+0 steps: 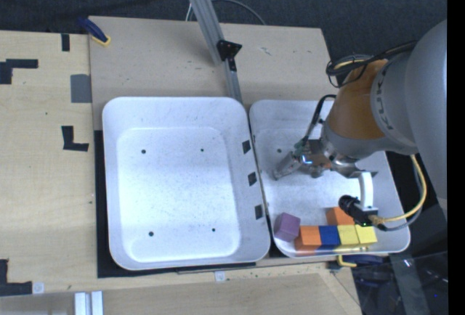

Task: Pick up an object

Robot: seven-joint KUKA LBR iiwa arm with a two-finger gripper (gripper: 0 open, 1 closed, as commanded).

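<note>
The arm point(425, 88) is a thick, rounded grey casing with a broad orange band point(352, 107) above the wrist. Black cables loop around that band. A yellow cable point(415, 197) curves below. The tool point(294, 161) is small, metallic grey.

Two bins sit side by side on the desk point(160, 52), the left bin point(109, 117) touching the right bin point(396, 190). A row of blocks point(330, 235) lies along the right bin's near wall, and the claw point(294, 165) hangs above that bin's middle, behind the blocks.
</note>
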